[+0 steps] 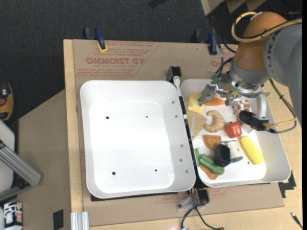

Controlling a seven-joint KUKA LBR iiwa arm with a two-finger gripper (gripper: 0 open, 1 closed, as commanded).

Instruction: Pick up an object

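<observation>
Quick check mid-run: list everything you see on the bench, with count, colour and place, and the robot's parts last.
Left bin: 1, white, left half of bench.
Right bin: 1, white, right of the left bin, holding the toy food.
Cheese wedge: 1, pale yellow, right bin, far left.
Croissant: 1, tan, right bin, middle.
Tomato: 1, red, right of the croissant.
Corn cob: 1, yellow, right bin, near right.
Brown piece: 1, orange-brown, below the croissant.
Black item: 1, black, near middle.
Green vegetable: 1, green, near left corner.
Clamps: 2, blue, far edge of the board.
Arm: 1, grey with orange band, from the right.
Gripper: 1, grey, over the right bin's far end.
</observation>
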